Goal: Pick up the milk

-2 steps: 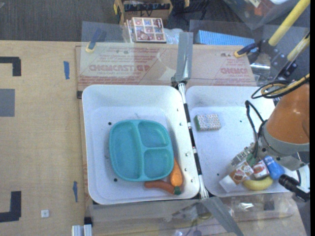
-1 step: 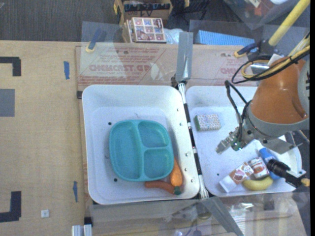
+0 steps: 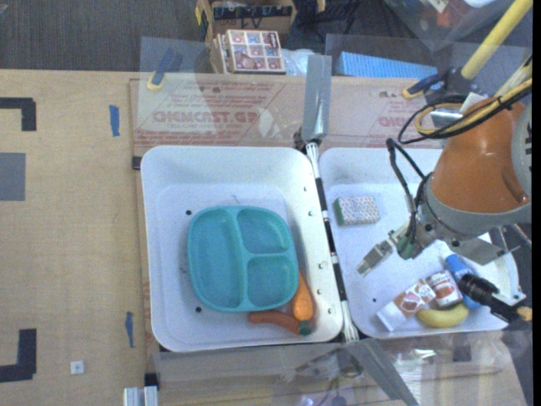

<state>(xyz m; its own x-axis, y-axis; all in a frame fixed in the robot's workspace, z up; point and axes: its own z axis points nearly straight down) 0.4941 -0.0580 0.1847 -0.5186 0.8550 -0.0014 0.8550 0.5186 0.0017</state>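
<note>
The grey arm with its orange band [image 3: 482, 163] reached in from the right over the right-hand shallow white bin [image 3: 372, 184]. Its two-finger gripper [image 3: 376, 256] hung above the middle of that bin's floor; whether the fingers were spread or pressed together could not be told, and nothing was seen between them.

The small red-and-white milk carton [image 3: 414, 299] lay on its side near the front edge of the right bin, touching a yellow banana [image 3: 444, 316] just in front of it. A blue-capped item [image 3: 456, 266] lay just beside these, toward the right wall. A speckled green-edged sponge block [image 3: 357, 210] sat nearer the bin's back left corner.

In the left-hand white bin [image 3: 169, 176], a teal three-compartment plastic plate [image 3: 241, 256] occupied the middle, with an orange carrot-shaped toy [image 3: 303, 301] against the plate's front right edge.
</note>
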